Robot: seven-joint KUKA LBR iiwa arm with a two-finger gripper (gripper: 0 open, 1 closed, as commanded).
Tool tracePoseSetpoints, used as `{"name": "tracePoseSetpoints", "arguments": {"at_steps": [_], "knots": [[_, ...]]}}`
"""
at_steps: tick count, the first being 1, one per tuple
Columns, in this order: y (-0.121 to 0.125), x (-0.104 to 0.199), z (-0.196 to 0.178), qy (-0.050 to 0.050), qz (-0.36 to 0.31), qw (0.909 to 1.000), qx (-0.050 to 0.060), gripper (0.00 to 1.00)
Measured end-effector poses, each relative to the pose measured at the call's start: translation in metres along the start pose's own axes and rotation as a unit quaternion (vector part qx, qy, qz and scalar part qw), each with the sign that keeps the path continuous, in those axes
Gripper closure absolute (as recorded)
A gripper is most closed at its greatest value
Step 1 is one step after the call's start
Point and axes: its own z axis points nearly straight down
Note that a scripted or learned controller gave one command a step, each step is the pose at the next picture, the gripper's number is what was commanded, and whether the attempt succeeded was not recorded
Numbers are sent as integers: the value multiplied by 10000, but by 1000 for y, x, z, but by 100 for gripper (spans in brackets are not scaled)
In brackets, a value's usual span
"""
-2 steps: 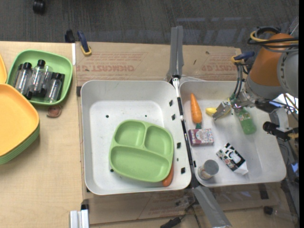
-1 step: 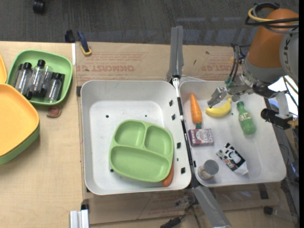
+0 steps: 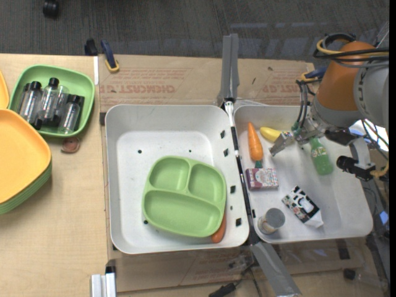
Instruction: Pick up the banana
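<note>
The yellow banana lies at the back of the right bin, beside an orange carrot on its left. My gripper hangs low over the bin just right of the banana, with the orange-banded wrist above it. Its fingers stand open; the left fingertip sits close to the banana's right end. Nothing is between the fingers. A green bottle lies right under the gripper's right side.
The right bin also holds a pink box, a black-and-white carton and a small can. In the left bin lies a green divided plate. Yellow plates and a green tray of bottles sit far left.
</note>
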Motion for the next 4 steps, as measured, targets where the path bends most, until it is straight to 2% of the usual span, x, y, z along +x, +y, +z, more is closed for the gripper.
{"name": "tracePoseSetpoints", "arguments": {"at_steps": [1,2,3,4], "knots": [[-13,-25,-69,4,139,9999,4,0],[23,-1,-20,7,688,9976,13,0],[24,-1,-29,-5,671,9977,10,100],[24,-1,-29,-4,672,9977,11,0]]}}
